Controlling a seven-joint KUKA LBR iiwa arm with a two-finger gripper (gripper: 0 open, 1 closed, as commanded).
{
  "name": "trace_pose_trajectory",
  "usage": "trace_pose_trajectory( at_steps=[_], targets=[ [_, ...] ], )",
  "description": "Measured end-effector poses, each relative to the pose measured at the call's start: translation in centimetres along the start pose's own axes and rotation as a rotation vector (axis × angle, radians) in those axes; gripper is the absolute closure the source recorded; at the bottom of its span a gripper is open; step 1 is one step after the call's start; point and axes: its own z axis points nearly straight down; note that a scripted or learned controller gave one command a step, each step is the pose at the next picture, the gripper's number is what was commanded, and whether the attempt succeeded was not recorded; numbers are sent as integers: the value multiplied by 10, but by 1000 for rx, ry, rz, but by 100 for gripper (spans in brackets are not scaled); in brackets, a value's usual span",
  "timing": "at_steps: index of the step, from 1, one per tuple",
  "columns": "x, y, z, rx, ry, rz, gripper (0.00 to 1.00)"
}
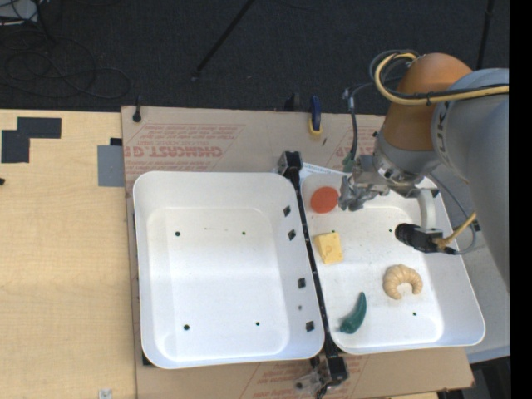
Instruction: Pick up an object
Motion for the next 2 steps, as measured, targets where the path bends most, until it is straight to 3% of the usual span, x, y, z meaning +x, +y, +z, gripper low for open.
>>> trace_pose_trajectory(
  at_steps=[1, 2],
  targets=[
    [49, 2, -175, -13, 1, -9, 100],
    [109, -54, -80, 18, 3, -8, 100]
  ],
)
